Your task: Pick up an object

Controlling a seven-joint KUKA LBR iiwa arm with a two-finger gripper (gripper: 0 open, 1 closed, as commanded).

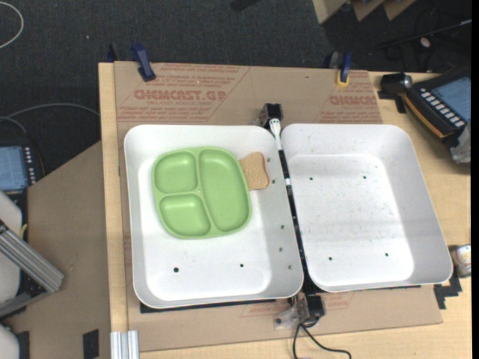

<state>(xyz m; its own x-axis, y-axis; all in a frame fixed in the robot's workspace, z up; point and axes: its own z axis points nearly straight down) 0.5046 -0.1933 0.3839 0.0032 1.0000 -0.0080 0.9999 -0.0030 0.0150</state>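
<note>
Can't tell how the jaws stand from this shot, apart or together, so nothing to say on what they hold or touch, and same goes for the arm's pose.

What you can actually grab sits in the left bin (209, 268), in its upper half. There's a green plate (200, 193) with three compartments, lying flat, and a small tan piece (255, 170) right up against the plate's upper right rim, touching it or nearly so. It looks like a slice of bread or a sponge, but it's too small to be sure. The lower part of that bin only shows a few dark dots.

The right bin (352, 208) sits just beside it, edges meeting down the middle of the frame, and its floor has dark specks and a few dots. A little black fitting (272, 114) sits at the top of the seam between the bins, and some thin cables (307, 327) trail off below the seam at the bottom edge.

Both bins rest on a brown board surface (224, 88) with red printed lettering, partly covered by the bins. A blue clamp (142, 62) grips its upper left edge and another clamp (343, 69) the upper right.

At the right edge of the frame a dark device with a screen (441, 103) is cut off. In the lower left a metal rail (30, 260) is cut off too.
</note>
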